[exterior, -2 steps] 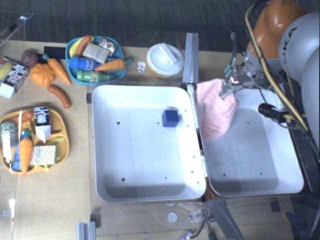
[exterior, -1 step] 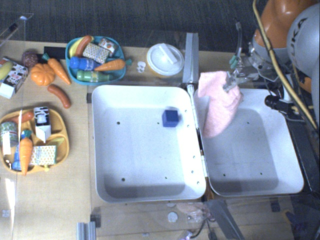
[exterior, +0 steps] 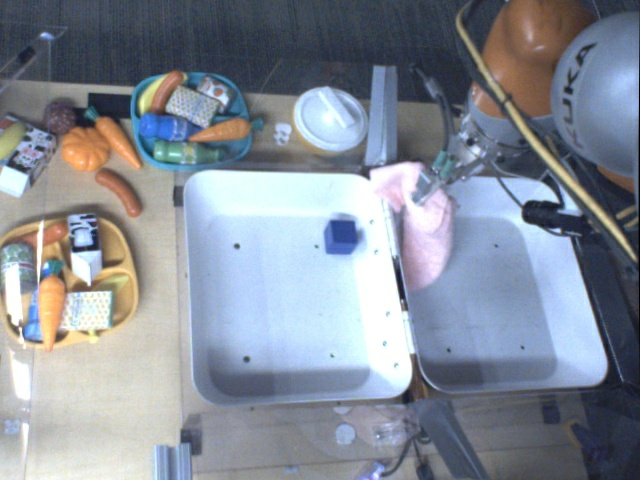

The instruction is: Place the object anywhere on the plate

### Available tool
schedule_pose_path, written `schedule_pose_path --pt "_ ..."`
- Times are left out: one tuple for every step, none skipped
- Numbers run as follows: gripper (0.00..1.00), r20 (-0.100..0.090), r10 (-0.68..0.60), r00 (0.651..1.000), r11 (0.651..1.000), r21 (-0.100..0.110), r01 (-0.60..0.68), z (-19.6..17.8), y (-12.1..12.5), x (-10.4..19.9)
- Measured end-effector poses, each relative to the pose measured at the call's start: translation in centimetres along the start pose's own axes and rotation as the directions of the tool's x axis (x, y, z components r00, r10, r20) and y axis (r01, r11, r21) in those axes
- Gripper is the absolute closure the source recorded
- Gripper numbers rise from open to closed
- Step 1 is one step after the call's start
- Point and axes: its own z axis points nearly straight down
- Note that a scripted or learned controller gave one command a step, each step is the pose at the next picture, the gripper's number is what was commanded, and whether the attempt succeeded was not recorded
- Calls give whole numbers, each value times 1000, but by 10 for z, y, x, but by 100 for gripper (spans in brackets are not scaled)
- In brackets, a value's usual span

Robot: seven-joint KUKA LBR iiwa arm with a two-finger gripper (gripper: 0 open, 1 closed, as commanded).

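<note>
- Camera view: nearest you, both white bins (exterior: 290, 368) lie side by side; take the blue cube (exterior: 342, 235) in the left bin as your landmark.
- Right of that cube, your gripper (exterior: 436, 185) is pinched on a pink cloth (exterior: 425, 233), which hangs over the bins' shared wall, likely mid-carry.
- No plate is identifiable; the white lidded bowl (exterior: 331, 120) sits beyond the cube.

Pink cloth (exterior: 425, 236) in hand (exterior: 432, 190); blue cube (exterior: 342, 235) apart
</note>
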Motion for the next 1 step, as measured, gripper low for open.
schedule_pose_path --pt "100 -1 -390 921 921 -1 390 5 1 47"
